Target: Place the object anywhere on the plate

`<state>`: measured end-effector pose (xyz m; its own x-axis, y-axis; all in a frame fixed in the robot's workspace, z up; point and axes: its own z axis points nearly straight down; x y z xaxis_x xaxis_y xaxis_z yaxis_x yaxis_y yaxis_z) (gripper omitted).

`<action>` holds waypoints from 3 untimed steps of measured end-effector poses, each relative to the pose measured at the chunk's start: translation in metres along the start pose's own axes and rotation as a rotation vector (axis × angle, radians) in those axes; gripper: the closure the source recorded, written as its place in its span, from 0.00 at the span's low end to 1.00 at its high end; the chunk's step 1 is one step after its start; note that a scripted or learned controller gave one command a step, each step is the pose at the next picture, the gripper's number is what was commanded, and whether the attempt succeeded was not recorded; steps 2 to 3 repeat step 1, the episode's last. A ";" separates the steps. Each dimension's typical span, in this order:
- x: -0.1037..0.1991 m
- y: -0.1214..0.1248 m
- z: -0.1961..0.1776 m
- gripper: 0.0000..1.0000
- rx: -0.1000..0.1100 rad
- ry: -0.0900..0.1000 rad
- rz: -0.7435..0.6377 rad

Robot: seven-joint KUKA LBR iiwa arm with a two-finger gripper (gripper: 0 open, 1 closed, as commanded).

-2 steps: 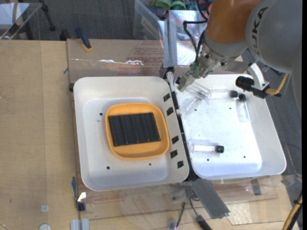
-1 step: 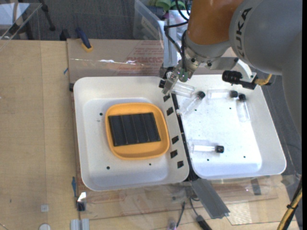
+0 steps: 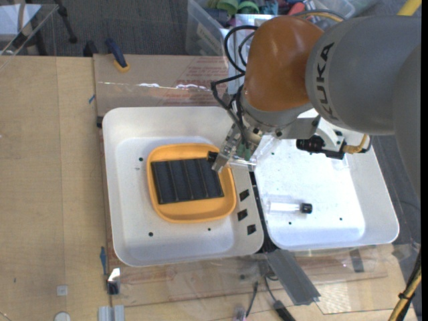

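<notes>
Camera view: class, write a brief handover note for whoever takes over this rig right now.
Hand: at the right rim of the orange plate. Open or shut cannot be told, nor whether it carries anything.
Things: the plate sits in the left bin, with a black ridged slab lying on it. A clear tube with a black cap lies in the right bin, apart from the hand.
Done: the slab is on the plate.
Left: if the tube is the object meant, it likely has yet to be picked up and set on the plate.
</notes>
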<state>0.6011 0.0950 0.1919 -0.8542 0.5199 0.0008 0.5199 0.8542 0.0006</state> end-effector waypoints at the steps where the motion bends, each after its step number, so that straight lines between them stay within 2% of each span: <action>1: -0.001 0.000 0.000 0.00 -0.001 0.000 0.001; 3: -0.001 0.000 0.000 0.00 -0.001 0.000 0.001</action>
